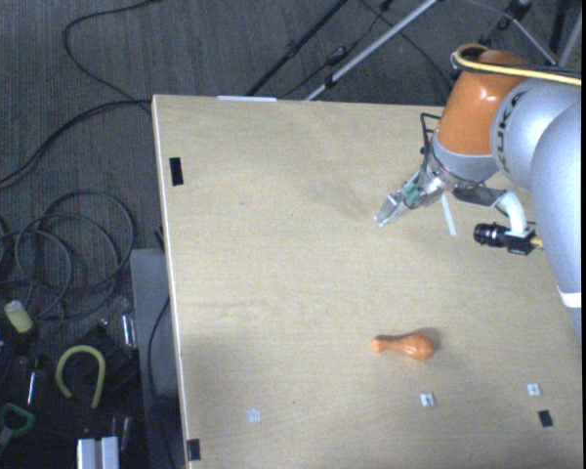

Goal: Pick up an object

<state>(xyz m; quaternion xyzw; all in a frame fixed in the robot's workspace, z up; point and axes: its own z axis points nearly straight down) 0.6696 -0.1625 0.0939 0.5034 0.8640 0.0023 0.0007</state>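
Note:
An orange pear-shaped object (407, 345) lies on its side on the tan bench top (273, 281), in the lower right part of the camera view, its narrow end pointing left. My gripper (391, 211) hangs above the bench at the upper right, pointing down and to the left. It is well apart from the orange object, roughly a third of the bench's depth behind it. Nothing shows held at its tip. The grey arm with its orange band (474, 106) comes in from the right.
A black mark (176, 171) sits near the bench's left edge, and small tags (427, 399) (533, 389) lie near the front right. Cables (59, 252) and tools cover the floor to the left. Tripod legs (391, 27) stand behind the bench.

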